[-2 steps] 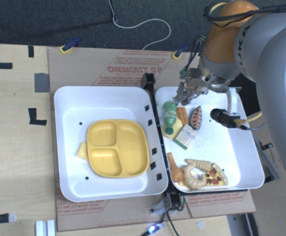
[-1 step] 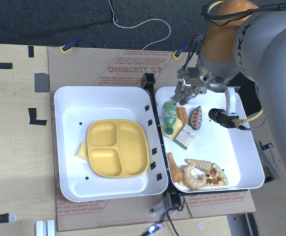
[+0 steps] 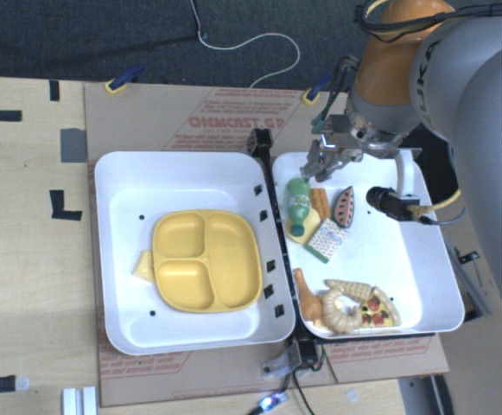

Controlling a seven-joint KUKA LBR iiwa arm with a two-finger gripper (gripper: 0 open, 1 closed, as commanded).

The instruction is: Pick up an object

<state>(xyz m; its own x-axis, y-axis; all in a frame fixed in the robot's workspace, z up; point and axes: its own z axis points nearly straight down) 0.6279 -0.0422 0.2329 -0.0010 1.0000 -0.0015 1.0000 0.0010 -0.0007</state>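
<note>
Now the pincer (image 3: 322, 164), grip state impossible to tell, hovers at the green bottle's (image 3: 298, 202) twelve o'clock; light, slick plastic, probably best pinched across its body.

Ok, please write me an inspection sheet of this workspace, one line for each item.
Surface: cardboard sheet under two white bins.
Job's things: right bin holds a green bottle, watermelon slice, checkered block and pizza slice.
Clutter: left bin holds a yellow divided plate.
Grippers: claw low over the right bin's far corner, above the bottle.
Cables: white cable beyond the bins.
Surroundings: blue clips at the cardboard's far edge.
</note>
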